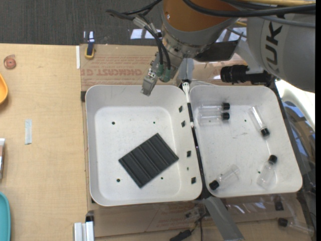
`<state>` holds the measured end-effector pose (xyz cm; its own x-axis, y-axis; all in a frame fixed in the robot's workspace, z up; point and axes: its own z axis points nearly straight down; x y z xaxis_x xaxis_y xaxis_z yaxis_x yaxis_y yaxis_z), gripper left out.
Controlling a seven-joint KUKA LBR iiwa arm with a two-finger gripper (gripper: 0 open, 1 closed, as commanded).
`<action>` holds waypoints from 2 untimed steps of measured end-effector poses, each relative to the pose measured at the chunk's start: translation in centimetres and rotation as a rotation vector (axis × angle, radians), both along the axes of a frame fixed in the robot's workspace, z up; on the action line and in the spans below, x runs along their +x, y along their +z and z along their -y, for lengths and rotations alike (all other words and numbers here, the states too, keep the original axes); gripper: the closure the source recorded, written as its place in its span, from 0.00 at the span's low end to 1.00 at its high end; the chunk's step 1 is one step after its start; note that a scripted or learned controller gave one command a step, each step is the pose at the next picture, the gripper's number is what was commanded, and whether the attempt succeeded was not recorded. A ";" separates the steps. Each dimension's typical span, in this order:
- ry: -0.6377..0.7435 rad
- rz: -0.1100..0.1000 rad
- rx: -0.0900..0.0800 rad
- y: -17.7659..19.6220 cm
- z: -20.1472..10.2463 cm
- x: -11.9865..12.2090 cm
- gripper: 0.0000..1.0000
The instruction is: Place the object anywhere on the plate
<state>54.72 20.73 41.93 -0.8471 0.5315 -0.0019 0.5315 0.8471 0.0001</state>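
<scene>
The claw point(156, 75) hangs from the grey arm point(200, 19) above and beyond the far edge of the left bin point(91, 134), up-view of the dark ribbed plate point(149, 159). Its tip is blurred against the cardboard, so whether it is open or closed, and whether it carries anything, cannot be told. The plate lies flat and turned on the diagonal on the floor of the left bin, toward that bin's near side, with bare white floor around it. To the right of the plate, across the joined rims, the right bin point(235, 144) holds five clear vials with black caps, all lying on their sides. Two vials point(214, 112) lie close together at the far side, one vial point(259, 121) lies toward the far right, one vial point(267, 170) lies at the near right wall and one vial point(224, 177) lies at the near edge, closest to the plate. These vials are judged to be the candidate objects, and none rests on the plate. For a sound placement, the claw is best brought low over the plate's centre before release, since a round vial is likely to roll off. Both bins rest on the wooden worktop point(40, 134).
</scene>
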 end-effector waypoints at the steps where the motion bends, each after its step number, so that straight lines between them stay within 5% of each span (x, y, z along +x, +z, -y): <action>1: -0.001 0.001 -0.001 0.8 0.0 0.1 1.00; 2: -0.002 0.002 -0.002 1.7 0.1 0.3 1.00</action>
